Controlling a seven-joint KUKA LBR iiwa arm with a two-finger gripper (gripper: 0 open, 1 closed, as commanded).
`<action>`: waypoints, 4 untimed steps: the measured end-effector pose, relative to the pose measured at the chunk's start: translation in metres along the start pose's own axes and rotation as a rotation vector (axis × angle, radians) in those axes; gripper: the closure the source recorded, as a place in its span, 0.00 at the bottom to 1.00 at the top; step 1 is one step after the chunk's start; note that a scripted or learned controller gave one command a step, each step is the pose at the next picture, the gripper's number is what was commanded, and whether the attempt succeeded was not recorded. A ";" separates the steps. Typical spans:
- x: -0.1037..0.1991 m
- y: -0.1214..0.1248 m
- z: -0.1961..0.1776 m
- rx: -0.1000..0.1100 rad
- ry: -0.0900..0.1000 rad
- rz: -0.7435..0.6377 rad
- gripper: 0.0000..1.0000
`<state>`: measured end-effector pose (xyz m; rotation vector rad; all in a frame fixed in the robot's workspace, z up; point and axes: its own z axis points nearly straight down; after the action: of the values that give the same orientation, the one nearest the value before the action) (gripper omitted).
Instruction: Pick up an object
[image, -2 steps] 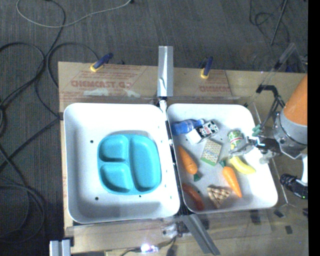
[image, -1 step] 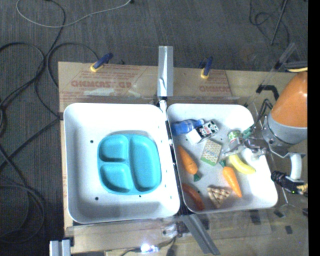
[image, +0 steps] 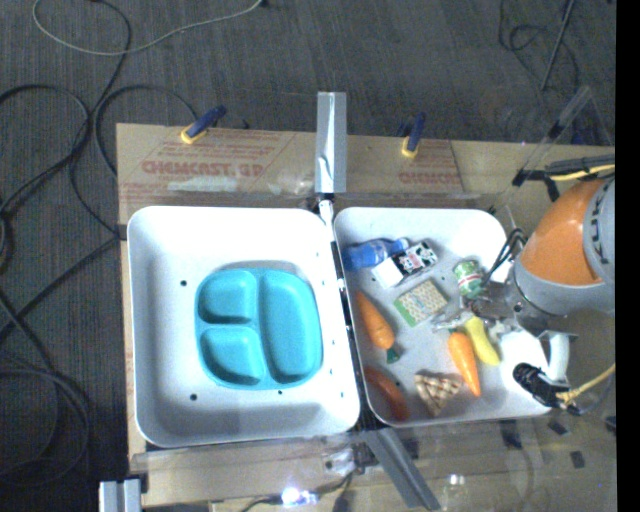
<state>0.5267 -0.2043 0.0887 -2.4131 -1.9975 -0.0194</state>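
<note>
The right bin holds several small items. Among them are a blue bottle, a black and white box, a green can and a pale green square packet. An orange carrot lies at the left. A second carrot lies beside a yellow banana. Near the front are a reddish-brown piece and a tan waffle-like piece. My gripper hangs low over the right side of this bin, just above the banana and second carrot, below the can. Nothing is visibly held.
The left bin carries a blue divided plate. A metal post stands behind the seam between the bins. The grey arm with its orange band covers the right bin's right edge. Clamps and cardboard lie behind the bins.
</note>
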 end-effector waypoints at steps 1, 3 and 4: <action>-0.004 0.001 -0.008 -0.005 -0.010 0.003 1.00; 0.059 0.055 -0.109 0.003 -0.020 0.178 1.00; 0.023 0.039 -0.080 0.005 -0.018 0.352 1.00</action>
<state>0.5687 -0.1899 0.1696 -2.7303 -1.5464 0.0096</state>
